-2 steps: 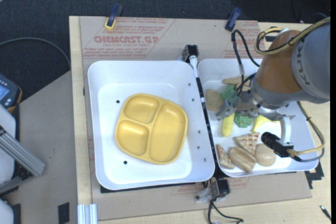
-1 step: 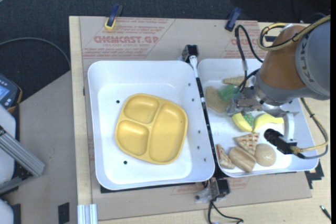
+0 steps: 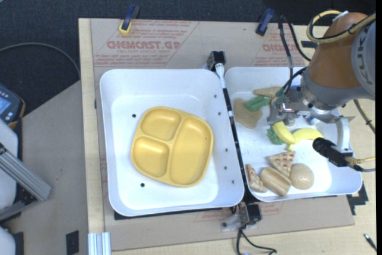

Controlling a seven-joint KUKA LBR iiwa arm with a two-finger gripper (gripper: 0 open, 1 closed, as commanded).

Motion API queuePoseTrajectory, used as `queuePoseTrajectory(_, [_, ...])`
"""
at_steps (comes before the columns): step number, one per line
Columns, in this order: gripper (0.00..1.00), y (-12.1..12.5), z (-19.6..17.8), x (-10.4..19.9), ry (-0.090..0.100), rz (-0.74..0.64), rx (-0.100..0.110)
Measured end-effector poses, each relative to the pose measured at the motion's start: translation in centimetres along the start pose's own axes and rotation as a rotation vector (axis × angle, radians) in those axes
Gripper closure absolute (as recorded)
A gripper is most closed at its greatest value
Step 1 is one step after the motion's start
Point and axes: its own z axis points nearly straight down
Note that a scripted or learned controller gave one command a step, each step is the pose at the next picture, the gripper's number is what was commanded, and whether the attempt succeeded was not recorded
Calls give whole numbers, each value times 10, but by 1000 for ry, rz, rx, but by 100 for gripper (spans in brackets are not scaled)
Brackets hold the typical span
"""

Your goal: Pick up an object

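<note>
We judge the pick not yet completed: nothing is seen lifted. In the right bin (image 3: 352, 185), nearest items are the bread roll (image 3: 275, 180), round bun (image 3: 301, 176) and pizza slice (image 3: 282, 160). Farther, the banana (image 3: 296, 135) lies touching or just beside the pincer (image 3: 285, 117), at its 5 o'clock. We cannot tell the pincer's opening. The yellow tray (image 3: 172, 145) occupies the left bin (image 3: 113, 98).
</note>
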Motion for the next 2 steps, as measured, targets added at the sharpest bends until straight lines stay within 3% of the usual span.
queuePoseTrajectory(1, [100,0,-54,-11,-1,1,-3])
queuePoseTrajectory(2, [100,2,-74,-12,0,-1,-1])
